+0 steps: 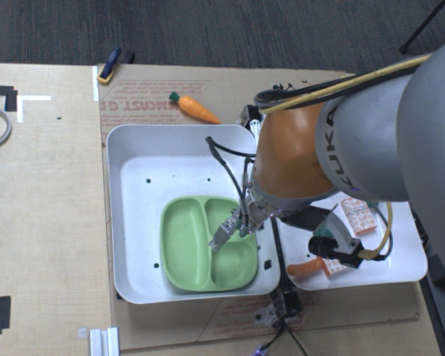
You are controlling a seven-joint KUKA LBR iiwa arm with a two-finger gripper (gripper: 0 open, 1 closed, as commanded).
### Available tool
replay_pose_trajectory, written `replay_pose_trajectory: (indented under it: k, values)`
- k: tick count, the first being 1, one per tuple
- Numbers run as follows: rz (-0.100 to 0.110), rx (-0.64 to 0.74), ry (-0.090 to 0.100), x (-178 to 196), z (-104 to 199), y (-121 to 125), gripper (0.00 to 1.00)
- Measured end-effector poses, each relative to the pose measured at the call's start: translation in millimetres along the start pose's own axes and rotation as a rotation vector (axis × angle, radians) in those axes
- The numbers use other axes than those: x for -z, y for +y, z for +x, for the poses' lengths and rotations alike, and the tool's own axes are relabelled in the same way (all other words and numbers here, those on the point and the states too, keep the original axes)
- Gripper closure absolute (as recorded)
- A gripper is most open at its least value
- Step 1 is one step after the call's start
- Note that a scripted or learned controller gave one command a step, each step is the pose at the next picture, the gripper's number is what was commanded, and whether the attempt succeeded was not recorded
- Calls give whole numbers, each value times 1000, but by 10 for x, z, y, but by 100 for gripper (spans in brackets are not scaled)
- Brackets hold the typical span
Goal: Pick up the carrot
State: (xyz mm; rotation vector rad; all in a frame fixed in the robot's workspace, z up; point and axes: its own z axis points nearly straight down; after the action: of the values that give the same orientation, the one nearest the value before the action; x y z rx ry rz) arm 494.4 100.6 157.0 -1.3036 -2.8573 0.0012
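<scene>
While the gripper (228, 234) hung over the green divided plate (185, 245) in the left bin (133, 199), the carrot (196, 107) lay outside on the cardboard just behind that bin's far rim, well apart from the tool. Jaws looked slightly spread w/ nothing between them. Judged progress: nil so far, no grasp made. Left to do: move across to the carrot, come down, close on it, lift. A second orange item (305, 268) lay in the right bin (400, 265), identity unclear.

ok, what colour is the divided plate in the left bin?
Light green, seen in the camera view: the divided plate lies in the left white bin.
</scene>
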Motion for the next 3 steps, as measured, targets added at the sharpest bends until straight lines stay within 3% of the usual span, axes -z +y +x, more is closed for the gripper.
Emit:
replay_pose_trajectory:
  k: [1,2,3]
  values:
    - [-2,129,-2,354,-564,401,0]
    - [-1,239,-1,357,116,584,0]
    - [-1,377,-1,352,-154,-135,0]
